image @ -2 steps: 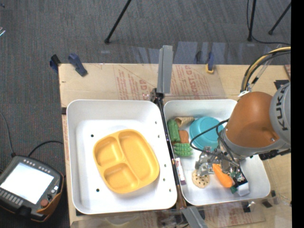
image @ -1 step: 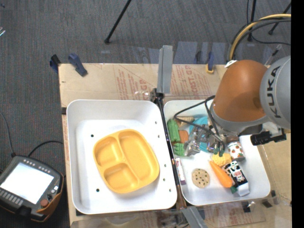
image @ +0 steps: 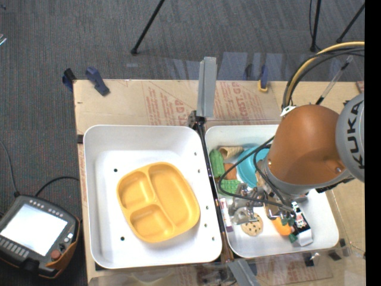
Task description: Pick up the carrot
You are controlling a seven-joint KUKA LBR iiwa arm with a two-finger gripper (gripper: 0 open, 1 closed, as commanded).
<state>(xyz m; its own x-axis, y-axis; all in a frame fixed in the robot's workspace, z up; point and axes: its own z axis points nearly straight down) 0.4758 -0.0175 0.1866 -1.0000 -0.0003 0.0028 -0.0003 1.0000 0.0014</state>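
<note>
You are looking down on a bench (image: 149, 103) of brown board carrying two shallow white bins side by side. The left bin (image: 104, 142) holds a yellow divided plate (image: 158, 201) with three compartments, lying flat near the middle of the bin floor and turned at a slant.

The arm (image: 312, 148) reaches in from the right and hangs over the right bin (image: 324, 234), its orange band covering much of that bin from your viewpoint. Below it you can see the gripper (image: 250, 206) low in the bin's middle, over the clutter, with black cables looping around it. Whether it is open or closed, you cannot tell from here: the metal parts blur into the things beneath.

The carrot (image: 284, 226) lies in the right bin, toward its front right, a small orange piece just right of a round cookie (image: 253, 225) and touching or nearly touching a white block (image: 302, 231). It sits beside the gripper, not between any part of it. Behind, a teal bowl (image: 249, 170) and a green item (image: 216, 164) lie against the bin's left wall
</note>
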